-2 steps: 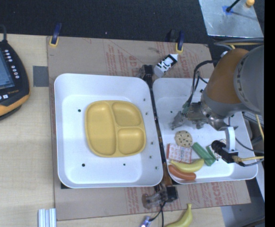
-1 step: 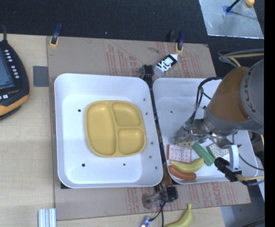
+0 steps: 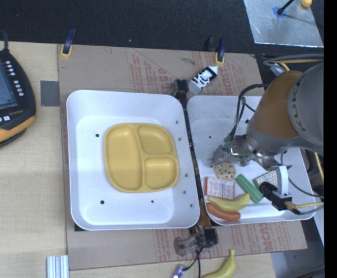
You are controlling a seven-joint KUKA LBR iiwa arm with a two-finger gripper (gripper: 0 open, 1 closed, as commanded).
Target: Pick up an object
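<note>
White plastic bins sit side by side on a cardboard-covered bench, seen from the fixed overhead camera. The left bin holds a yellow divided plate; the right bin holds the small objects the arm could pick. The arm reaches in from the right, and its gripper hangs low over the middle of the right bin, just above a round cookie. Whether the claw is released or clenched cannot be told at this angle, and nothing shows between its tips. Nearer the camera lie a red-and-white packet, a green block, a banana and, touching it at the near rim, a hot dog. A teach pendant rests at the far left, and a second banana lies on the bench outside the bins. The step in hand appears to be the descent onto a target, most likely the cookie. The next move would call for a closing grasp squarely on it, then a straight lift clear of the crowded neighbours.
</note>
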